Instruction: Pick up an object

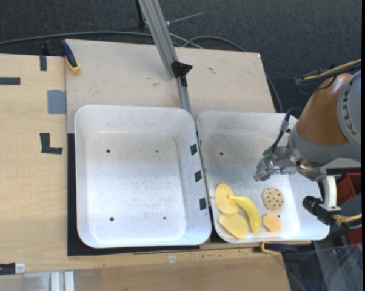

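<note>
Several food toys lie at the near end of the right bin (231, 132): a yellow banana (248, 213), a round yellow piece (225, 199), a flat yellow slice (234, 225), a speckled cookie (271, 198) and a small orange piece (271, 223). My gripper (264, 168) hangs over the right bin's right half, just above and slightly left of the cookie. Nothing shows between its fingers.
The left bin (134, 174) stands beside the right one. A metal pole (161, 32) slants up from between the bins' far ends. Cables run across the dark floor at the back. A yellow-blue clamp (70, 56) sits at the board's far left corner.
</note>
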Robot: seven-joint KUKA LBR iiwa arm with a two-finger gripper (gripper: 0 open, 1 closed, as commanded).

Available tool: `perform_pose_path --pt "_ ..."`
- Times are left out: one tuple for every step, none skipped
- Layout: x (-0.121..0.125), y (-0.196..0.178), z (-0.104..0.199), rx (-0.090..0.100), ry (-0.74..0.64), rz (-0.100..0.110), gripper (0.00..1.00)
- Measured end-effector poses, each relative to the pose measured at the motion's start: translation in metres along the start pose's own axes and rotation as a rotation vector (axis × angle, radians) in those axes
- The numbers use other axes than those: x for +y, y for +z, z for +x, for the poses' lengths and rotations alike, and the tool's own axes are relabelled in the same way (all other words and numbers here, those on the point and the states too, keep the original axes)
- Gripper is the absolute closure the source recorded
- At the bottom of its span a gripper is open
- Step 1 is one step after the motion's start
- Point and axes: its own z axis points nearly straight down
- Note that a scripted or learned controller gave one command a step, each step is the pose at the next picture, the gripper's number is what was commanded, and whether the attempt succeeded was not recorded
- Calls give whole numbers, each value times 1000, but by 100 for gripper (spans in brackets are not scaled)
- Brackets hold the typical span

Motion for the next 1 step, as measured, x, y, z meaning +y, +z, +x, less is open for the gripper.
perform_pose_path --pt "-6 -54 7 1 -1 0 100"
